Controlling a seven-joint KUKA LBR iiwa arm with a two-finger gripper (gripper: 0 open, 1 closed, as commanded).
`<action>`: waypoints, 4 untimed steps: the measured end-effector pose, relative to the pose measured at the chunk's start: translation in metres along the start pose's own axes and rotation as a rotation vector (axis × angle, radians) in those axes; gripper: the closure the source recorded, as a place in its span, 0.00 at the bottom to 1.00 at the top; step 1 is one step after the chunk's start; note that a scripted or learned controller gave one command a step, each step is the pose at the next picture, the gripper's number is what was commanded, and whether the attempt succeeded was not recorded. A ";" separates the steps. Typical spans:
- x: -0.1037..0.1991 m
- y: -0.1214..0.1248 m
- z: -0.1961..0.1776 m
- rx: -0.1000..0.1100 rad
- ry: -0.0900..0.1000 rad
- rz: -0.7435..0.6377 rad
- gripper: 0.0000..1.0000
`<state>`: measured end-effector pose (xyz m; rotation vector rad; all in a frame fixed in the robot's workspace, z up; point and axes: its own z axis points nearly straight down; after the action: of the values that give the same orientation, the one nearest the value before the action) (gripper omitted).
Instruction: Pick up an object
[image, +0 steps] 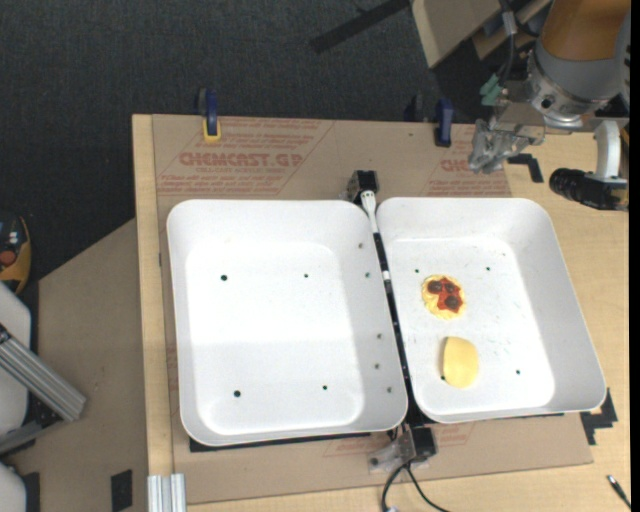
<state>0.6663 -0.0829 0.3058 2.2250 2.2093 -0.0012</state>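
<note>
Two objects lie in the right bin (540, 240). One is a small round yellow piece with red and dark blotches (444, 296), near the bin's middle. The other is a plain pale yellow oval piece (461, 362), just in front of it. My gripper (489, 152) hangs high over the bench behind the right bin's back edge, well apart from both pieces. Nothing shows between its fingers, and I cannot make out whether they are open or shut.
The left bin (200, 300) stands beside the right one, joined by a black hinge strip (381, 270). Blue clamps (209, 104) (443, 120) hold the cardboard sheet at the back. Metal framing (40, 385) sits at the far left.
</note>
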 end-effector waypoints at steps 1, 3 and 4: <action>0.064 -0.001 0.060 0.010 0.007 -0.012 1.00; 0.166 -0.003 0.041 0.014 0.006 -0.012 1.00; 0.034 -0.029 0.039 0.007 0.000 0.006 1.00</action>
<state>0.6381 -0.0488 0.2662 2.2349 2.2060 -0.0096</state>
